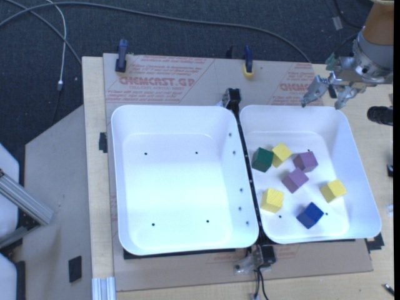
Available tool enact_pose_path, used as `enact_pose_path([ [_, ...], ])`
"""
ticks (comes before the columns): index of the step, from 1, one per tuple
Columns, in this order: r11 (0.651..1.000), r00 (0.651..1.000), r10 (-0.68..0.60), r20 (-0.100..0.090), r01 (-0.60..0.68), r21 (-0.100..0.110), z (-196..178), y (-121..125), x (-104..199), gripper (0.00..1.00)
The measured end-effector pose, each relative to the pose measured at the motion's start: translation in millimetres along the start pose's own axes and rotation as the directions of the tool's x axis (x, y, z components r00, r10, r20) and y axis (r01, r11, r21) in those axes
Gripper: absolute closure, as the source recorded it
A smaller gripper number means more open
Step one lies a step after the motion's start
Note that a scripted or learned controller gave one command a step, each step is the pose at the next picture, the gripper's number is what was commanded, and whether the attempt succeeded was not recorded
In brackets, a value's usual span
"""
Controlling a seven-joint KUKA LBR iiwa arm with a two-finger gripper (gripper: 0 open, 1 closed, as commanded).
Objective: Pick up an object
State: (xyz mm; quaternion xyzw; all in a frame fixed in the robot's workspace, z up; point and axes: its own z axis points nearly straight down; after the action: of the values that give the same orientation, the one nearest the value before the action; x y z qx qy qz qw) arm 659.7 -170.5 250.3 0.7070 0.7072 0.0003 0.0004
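Note:
Several small cubes lie in the right bin [350, 139]: a green cube [262, 159], a yellow cube [282, 152] touching it, two purple cubes [305, 161] [295, 179], a yellow cube [272, 200], a yellow cube [333, 190] and a blue cube [310, 215]. My gripper [326, 95] hangs at the upper right, above the far rim of the right bin, well clear of the cubes. Its two fingers are spread apart and open, with nothing between them.
The left bin [125, 180] sits beside the right one, their rims touching along the middle. Both rest on a cardboard sheet [162, 80] held by a blue clamp [122, 54] and a second clamp [248, 61]. Cables run across the dark floor behind.

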Motion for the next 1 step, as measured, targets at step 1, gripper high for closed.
enact_pose_path([
  [1, 1.000, 1.000, 0.000, -0.003, 0.000, 0.011, 121.2, -58.0, 20.5, 0.00],
])
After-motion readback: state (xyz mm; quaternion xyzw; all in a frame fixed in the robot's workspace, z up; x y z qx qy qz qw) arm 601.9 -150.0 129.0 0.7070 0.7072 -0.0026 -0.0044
